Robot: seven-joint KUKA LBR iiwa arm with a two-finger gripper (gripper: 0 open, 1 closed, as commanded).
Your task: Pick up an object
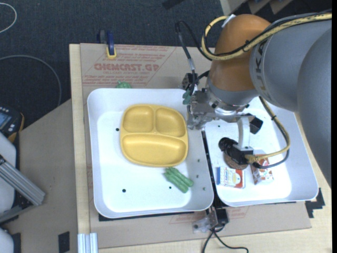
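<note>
Hovering at the divide between the two bins, with the gripper (195, 116) close to the right edge of the yellow divided plate (154, 135) in the left bin (105, 183). Open or closed: cannot tell, hidden under the wrist. Holding nothing visible.

Candidates for the pick:
- plate, flat in the middle of the left bin
- green pod-shaped toy (178, 179), just beside the plate's near edge and apart from the bin wall
- small white carton (231, 177) and small red-and-white packet (261, 174), near each other in the right bin (295, 188), crowded by the arm's own cabling

Judged best: go for the green toy, narrow and reachable from above. Turn the wrist to close across its short width, descend straight, close only near the bin floor. Skip the plate: wide, shallow-rimmed, likely to slip or tip. Mind the centre wall when crossing.
</note>
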